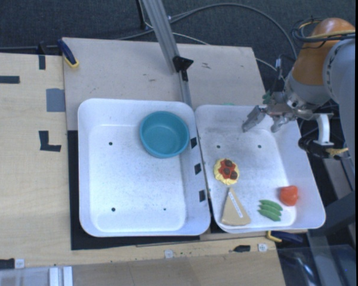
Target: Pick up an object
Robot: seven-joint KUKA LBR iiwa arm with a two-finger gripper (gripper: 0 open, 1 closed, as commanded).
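One blue bowl [164, 134]; four toy foods in the right bin [298, 222]; hand [265, 121] spread, holding nothing

Even, fairly bright overhead light; white bins [131, 219] nearly glare, shadows faint. Picture soft and grainy, perhaps blurrier at the upper right.

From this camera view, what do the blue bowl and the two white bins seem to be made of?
The blue bowl looks like moulded plastic: even colour, smooth matte walls, a soft sheen at its rim. The left bin and the right bin look like thin formed plastic: rounded corners, glossy rims, scuffed speckled floors. Painted metal cannot be excluded.
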